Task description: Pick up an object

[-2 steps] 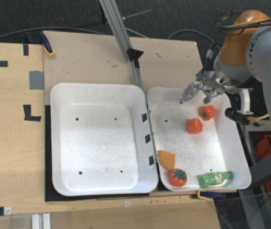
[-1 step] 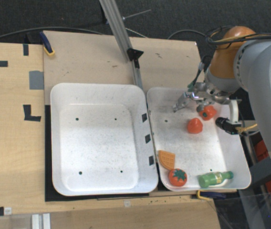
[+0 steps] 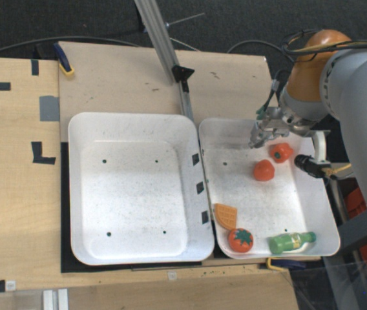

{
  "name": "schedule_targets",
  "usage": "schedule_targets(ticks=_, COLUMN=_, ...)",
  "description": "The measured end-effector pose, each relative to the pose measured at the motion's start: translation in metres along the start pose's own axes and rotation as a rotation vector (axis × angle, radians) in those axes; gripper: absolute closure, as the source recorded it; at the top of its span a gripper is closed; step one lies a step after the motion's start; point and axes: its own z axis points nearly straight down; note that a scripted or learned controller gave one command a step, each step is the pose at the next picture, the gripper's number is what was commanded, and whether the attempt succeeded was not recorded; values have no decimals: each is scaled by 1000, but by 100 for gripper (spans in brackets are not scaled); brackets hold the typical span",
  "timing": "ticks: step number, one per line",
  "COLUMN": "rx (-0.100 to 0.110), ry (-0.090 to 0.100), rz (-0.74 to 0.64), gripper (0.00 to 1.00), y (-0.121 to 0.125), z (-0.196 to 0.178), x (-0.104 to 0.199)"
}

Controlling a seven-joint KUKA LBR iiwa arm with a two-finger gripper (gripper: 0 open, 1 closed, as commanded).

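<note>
I see the left bin (image 3: 132,186) in the middle of the frame. In the right bin (image 3: 313,208) lie a cracker (image 3: 226,215), a tomato (image 3: 240,239), a red ball (image 3: 264,170), a second tomato (image 3: 280,152) and a green bottle (image 3: 291,242). The gripper (image 3: 261,137) hangs at the upper part of this bin, just beside the second tomato.

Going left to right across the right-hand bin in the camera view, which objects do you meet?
Orange wedge → tomato with green top → plain red ball → red ball with a green stem → green bottle. The gripper hangs above the bin's far edge.
</note>
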Motion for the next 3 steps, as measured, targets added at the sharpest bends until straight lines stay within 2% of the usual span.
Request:
schedule_targets(ticks=2, rx=-6, ry=0, rz=2, gripper=100, y=5, z=-98, x=11)
schedule_targets(ticks=3, rx=1, ry=3, rz=-2, gripper=100, y=0, z=-88, x=62)
